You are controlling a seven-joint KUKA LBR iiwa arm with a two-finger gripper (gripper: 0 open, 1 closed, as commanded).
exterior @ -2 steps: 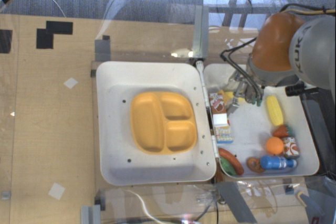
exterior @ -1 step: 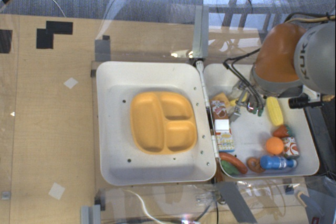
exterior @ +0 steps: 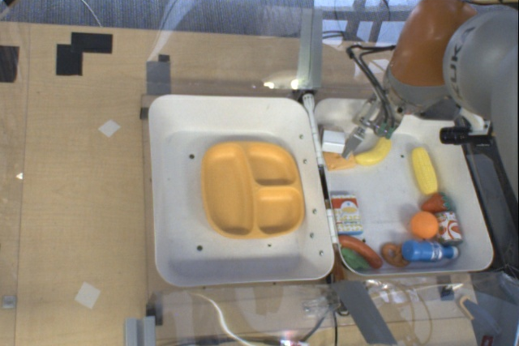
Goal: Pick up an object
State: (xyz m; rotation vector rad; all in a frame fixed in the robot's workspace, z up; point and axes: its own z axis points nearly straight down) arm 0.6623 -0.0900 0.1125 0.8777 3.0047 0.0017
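While tool (exterior: 357,143) hangs by banana (exterior: 374,152) w/ corn (exterior: 423,169) nearby, grip state unclear.

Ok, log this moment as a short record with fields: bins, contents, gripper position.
left bin: white bin holding a yellow divided tray
right bin: white bin holding toy food
right bin items: banana, corn cob, orange, sausage, small carton, blue bottle, small can
gripper position: gripper low over the right bin's far left corner, beside the banana
holding: nothing seen between the fingers
arm: reaches in from the right
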